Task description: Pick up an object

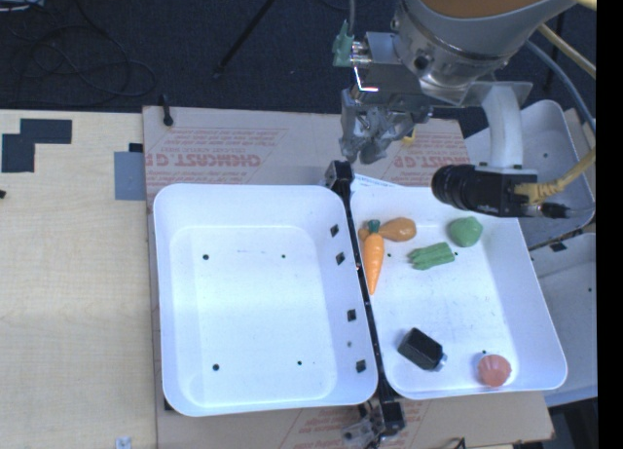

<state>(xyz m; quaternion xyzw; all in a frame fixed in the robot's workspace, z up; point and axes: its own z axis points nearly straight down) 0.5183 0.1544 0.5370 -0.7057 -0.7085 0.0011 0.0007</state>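
Observation:
My gripper [373,143] hangs above the far edge of the right bin [526,281], near the divider between the bins, and nothing shows between its fingers. Below it in the right bin lie an orange carrot [372,258], an orange rounded piece [397,230], a green pod-shaped piece [431,257] and a green rounded piece [465,232]. A black block [421,349] and a pink-orange ball [494,370] rest near the bin's front.
The left bin [180,243] sits beside the right one on a cardboard sheet [243,150]. A black cylindrical part [477,190] of the arm juts over the right bin's far edge. Cables run along the right side.

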